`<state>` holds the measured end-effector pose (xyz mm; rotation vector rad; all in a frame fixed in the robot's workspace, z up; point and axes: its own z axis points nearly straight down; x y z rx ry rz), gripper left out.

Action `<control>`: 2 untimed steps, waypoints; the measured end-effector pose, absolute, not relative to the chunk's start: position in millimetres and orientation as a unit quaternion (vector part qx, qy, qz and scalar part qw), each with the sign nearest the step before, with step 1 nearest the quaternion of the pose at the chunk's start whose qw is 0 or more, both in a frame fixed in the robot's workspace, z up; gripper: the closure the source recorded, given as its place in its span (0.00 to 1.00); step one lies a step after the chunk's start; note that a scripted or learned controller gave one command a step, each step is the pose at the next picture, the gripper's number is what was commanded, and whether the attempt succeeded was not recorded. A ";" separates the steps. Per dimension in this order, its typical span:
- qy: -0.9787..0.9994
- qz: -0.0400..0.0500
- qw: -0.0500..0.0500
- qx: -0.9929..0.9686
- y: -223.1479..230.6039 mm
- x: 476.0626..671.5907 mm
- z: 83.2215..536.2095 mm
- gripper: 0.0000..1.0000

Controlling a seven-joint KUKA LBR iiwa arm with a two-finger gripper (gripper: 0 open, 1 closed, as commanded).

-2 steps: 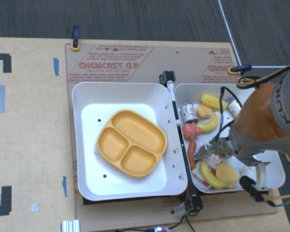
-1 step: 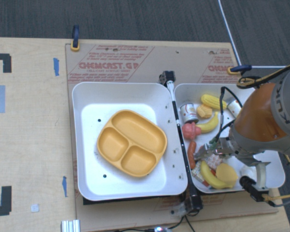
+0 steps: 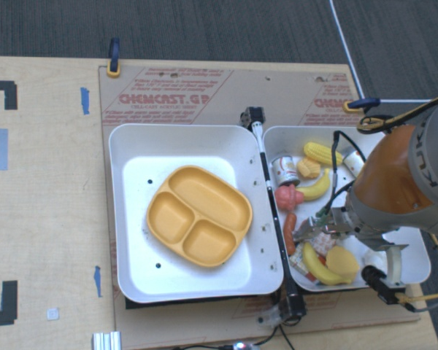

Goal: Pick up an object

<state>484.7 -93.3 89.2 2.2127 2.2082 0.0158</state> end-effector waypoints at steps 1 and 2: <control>0.707 0.005 0.007 0.707 -93.9 484.8 89.2 0.00; 0.706 0.005 0.008 0.708 -93.2 484.7 89.2 0.00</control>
